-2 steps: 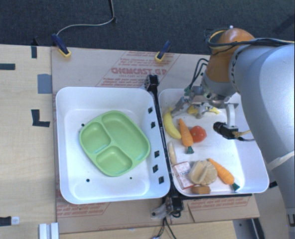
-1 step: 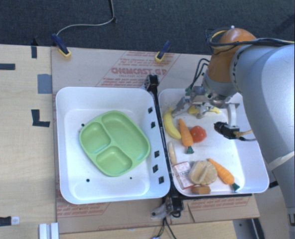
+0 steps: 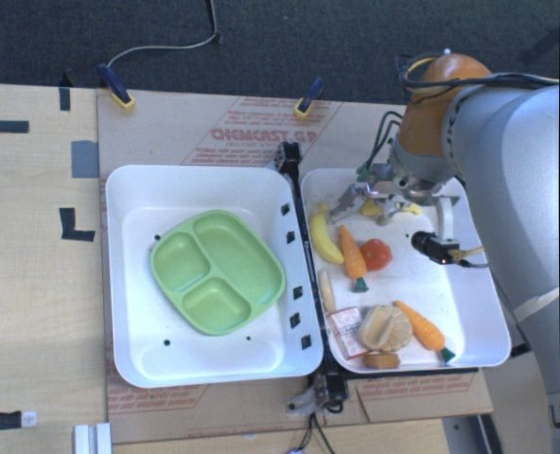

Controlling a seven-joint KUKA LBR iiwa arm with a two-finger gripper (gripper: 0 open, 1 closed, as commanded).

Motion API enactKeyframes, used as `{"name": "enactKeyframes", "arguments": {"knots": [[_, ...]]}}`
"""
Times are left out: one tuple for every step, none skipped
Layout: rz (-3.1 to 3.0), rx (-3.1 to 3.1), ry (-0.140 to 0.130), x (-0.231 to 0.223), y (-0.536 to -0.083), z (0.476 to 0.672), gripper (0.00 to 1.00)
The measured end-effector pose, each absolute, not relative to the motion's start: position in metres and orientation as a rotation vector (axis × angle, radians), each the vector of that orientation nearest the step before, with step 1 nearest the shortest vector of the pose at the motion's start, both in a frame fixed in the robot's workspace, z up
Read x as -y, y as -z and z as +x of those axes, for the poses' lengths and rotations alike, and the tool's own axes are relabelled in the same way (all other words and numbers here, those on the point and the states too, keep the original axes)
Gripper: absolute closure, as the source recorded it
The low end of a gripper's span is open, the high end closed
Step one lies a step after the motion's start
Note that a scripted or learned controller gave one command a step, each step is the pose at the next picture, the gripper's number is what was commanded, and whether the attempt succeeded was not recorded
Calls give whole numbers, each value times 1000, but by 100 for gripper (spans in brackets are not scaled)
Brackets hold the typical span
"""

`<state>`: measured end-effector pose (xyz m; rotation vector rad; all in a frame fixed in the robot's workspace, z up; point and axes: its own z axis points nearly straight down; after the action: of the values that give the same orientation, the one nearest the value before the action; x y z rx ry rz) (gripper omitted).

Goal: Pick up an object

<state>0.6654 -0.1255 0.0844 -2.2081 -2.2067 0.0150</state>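
Now the pincer [image 3: 356, 200] hangs spread wide and empty just above the banana [image 3: 326, 239], presumably lining up a grab.

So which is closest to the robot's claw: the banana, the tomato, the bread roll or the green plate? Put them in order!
Counting from the gripper, in the camera view:
1. Banana, just beside it, at the right bin's left edge.
2. Tomato, below it, mid-bin.
3. Bread roll, near the bin's front.
4. Green plate, away in the left bin.

Banana and tomato are nearly tied.
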Motion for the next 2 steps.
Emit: {"name": "enactKeyframes", "arguments": {"knots": [[-2211,2207,-17,125,-84,665,0],[-2209,2207,-16,126,-84,665,0]]}}
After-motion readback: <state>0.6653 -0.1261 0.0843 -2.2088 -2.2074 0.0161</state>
